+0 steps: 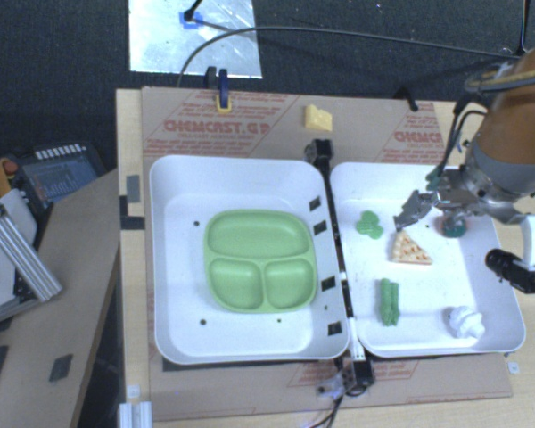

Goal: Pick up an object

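Note:
In the right bin [499,279], my gripper [426,221] hangs open just above the far end of a pizza-slice toy [411,250], with nothing between its fingers. One grey finger [412,210] points down to the left. A small teal object [453,228] sits by the other side of the gripper. A green broccoli-like piece [368,224] lies left of the gripper. A green pickle-shaped piece [389,301] lies nearer the front, and a white crumpled object [465,323] sits in the front right corner.
The left bin [174,203] holds a green divided plate [258,260]. A yellow wedge [318,117] lies on the cardboard behind the bins. A black divider [332,239] runs between the bins. The arm's grey body [517,141] looms over the right bin's far right corner.

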### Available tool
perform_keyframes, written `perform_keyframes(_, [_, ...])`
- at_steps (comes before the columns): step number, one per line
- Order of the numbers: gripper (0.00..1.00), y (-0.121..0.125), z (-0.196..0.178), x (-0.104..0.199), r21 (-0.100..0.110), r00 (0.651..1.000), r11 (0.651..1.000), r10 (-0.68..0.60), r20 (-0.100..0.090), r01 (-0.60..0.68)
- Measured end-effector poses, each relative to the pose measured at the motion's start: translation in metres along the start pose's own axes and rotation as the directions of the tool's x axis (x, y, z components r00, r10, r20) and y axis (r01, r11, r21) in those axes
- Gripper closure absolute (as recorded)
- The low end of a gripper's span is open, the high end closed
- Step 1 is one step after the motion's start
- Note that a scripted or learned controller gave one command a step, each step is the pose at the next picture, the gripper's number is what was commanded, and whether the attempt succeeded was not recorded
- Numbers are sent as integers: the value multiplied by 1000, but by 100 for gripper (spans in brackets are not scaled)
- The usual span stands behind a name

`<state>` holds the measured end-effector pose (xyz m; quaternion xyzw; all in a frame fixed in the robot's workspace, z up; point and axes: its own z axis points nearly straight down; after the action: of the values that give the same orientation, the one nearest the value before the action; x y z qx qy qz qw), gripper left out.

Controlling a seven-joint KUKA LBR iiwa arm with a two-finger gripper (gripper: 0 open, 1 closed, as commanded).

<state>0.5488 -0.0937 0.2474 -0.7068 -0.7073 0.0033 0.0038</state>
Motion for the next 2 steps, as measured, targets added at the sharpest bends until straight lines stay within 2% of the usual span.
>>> perform_keyframes(1, [0, 2, -6, 0, -12, 1000, 1000, -2, 1, 2])
perform_keyframes(2, [0, -1, 55, -3, -7, 1000, 1000, 0, 0, 0])
